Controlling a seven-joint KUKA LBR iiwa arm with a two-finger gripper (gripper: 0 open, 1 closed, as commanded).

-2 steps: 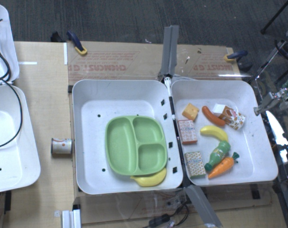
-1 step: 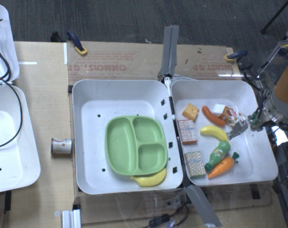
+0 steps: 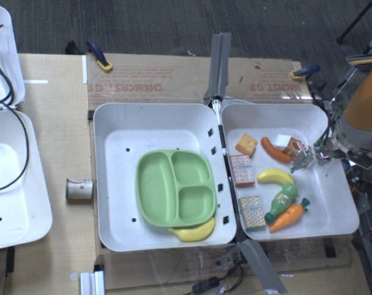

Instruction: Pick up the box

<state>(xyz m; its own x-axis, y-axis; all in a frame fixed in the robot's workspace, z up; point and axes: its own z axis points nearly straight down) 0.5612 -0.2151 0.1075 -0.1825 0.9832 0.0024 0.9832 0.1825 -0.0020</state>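
Boxes lie in the right bin (image 3: 339, 223): the pink box (image 3: 242, 169) sits against its left wall, and a second box (image 3: 251, 211) lies just below it. My gripper (image 3: 304, 158) hovers further right in the same bin, apart from the pink box, with the yellow banana (image 3: 275, 176) between us. I cannot tell how wide my gripper stands. A sausage (image 3: 274, 150) lies just left of it. A green divided plate (image 3: 176, 187) rests in the left bin (image 3: 112, 165).
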